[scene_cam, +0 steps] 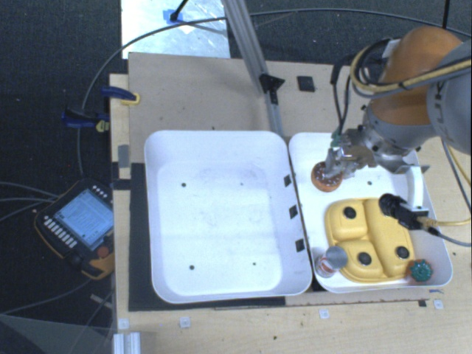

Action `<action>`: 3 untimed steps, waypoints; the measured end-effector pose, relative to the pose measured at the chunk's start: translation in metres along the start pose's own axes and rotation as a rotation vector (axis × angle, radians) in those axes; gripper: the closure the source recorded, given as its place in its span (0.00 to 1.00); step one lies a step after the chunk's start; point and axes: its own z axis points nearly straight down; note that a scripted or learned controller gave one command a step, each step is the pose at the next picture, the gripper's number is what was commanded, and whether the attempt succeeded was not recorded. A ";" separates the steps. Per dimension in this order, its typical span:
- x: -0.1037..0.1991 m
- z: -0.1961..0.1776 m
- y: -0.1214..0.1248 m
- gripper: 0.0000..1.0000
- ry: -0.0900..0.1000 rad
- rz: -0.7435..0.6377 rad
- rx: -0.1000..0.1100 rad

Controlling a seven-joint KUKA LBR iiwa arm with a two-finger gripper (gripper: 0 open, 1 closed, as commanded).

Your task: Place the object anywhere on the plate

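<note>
A yellow plate [369, 242] with lobed sections and black dots lies in the front half of the right bin [306, 150]. A small round brown object [323, 178] rests on the bin floor just behind the plate's left corner. My gripper [335, 165] hangs right over this brown object, touching or nearly touching its top; whether it grips it is hidden. A small grey round piece [334, 257] sits at the plate's front left edge. A teal ball [420, 271] sits at the plate's front right corner.
The left bin [158, 198] lies beside the right one, and their rims meet at a divider with black clips [293, 211]. A metal pole [247, 43] slants over the bench behind the bins. A teach pendant [77, 223] lies off the bench at the left.
</note>
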 end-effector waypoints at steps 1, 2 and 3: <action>0.062 -0.003 -0.004 1.00 0.001 -0.001 0.000; 0.116 0.011 -0.007 1.00 0.000 0.000 0.002; 0.172 0.019 -0.028 1.00 0.000 0.000 0.002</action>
